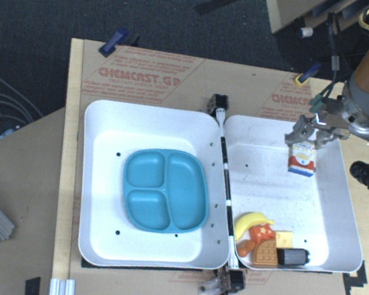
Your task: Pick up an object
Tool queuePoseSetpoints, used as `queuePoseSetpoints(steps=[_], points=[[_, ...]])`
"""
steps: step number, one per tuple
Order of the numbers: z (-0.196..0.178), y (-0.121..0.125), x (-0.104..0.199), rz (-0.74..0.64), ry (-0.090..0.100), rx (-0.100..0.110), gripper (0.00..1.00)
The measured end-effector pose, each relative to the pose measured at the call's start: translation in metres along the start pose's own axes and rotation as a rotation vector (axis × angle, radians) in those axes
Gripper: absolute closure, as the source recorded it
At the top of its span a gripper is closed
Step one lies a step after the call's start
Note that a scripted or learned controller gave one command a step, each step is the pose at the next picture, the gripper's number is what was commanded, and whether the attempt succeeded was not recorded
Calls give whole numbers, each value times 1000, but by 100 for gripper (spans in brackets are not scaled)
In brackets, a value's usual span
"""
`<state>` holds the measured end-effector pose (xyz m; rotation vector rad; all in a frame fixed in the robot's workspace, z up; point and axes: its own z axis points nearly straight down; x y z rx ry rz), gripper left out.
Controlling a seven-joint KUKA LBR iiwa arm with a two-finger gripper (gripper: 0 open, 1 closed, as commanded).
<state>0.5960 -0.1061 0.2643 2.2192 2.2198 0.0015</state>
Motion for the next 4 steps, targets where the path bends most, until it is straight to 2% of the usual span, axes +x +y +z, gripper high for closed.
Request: queuePoseSetpoints(steps=[1,2,3,4], points=[[-8,-25,-9,1,2,5,100],[4,-14,-9,0,2,5,100],[2,8,-6,0,0,0,100],[9,-12,29,0,2,5,100]])
